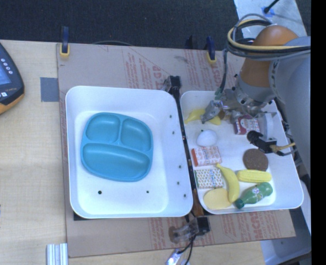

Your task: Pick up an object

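The right bin (284, 200) holds several small items: a white egg (207, 138), a red-and-white packet (206, 155), a patterned packet (208, 177), a banana (229, 182), a corn cob (254, 175), a green bottle (255, 195), a brown round cookie (255, 159), a red-white can (245, 126) and a yellow piece (195, 115). My gripper (213, 110) hangs low over the bin's far left corner, close to the yellow piece and above the egg. The arm's orange band (267, 54) rises behind it.
The left bin (77, 148) carries a blue divided plate (117, 146). A handheld pendant (0, 70) lies on the bench at far left. Blue clamps (64, 40) grip the cardboard's back edge. A black bracket (174, 83) sits between the bins.
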### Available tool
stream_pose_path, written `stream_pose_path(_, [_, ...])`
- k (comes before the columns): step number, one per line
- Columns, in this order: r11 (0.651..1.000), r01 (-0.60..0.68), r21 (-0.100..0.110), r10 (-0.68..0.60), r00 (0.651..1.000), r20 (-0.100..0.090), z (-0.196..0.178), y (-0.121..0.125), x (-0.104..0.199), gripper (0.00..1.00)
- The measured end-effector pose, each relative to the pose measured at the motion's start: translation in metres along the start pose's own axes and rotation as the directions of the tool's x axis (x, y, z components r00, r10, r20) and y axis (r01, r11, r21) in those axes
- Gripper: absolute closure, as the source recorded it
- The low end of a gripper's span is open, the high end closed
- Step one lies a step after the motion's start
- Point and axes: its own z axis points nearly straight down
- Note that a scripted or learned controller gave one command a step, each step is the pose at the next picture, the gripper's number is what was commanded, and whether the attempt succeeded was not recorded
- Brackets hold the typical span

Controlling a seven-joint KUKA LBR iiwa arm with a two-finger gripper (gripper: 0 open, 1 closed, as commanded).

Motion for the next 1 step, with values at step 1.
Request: stream_pose_path(1, [1.0, 0.0, 0.006, 0.0, 1.0, 0.001, 0.0009, -0.001, 0.0205, 0.0])
